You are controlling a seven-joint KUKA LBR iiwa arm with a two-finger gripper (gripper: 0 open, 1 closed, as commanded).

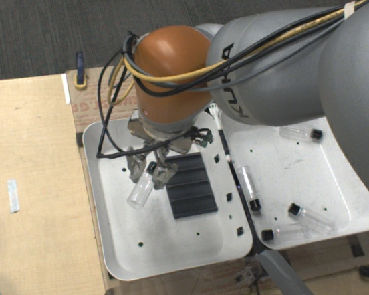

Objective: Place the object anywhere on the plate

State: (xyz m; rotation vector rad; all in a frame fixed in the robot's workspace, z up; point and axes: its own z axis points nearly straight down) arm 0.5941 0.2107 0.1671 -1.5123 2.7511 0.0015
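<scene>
The two-finger metal claw [151, 170] is hanging over the left white shallow bin [121, 253], clamping the upper end of a clear plastic tube [139, 192] that is slanting down to its left. Just right of the claw, a black ribbed rectangular plate [191, 188] is lying flat in the same bin.

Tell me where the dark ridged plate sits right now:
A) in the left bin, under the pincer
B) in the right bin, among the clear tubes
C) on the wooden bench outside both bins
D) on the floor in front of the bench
A: the dark ridged plate lies flat on the floor of the left bin, just right of the pincer, while the right bin holds clear tubes with black caps.
</scene>
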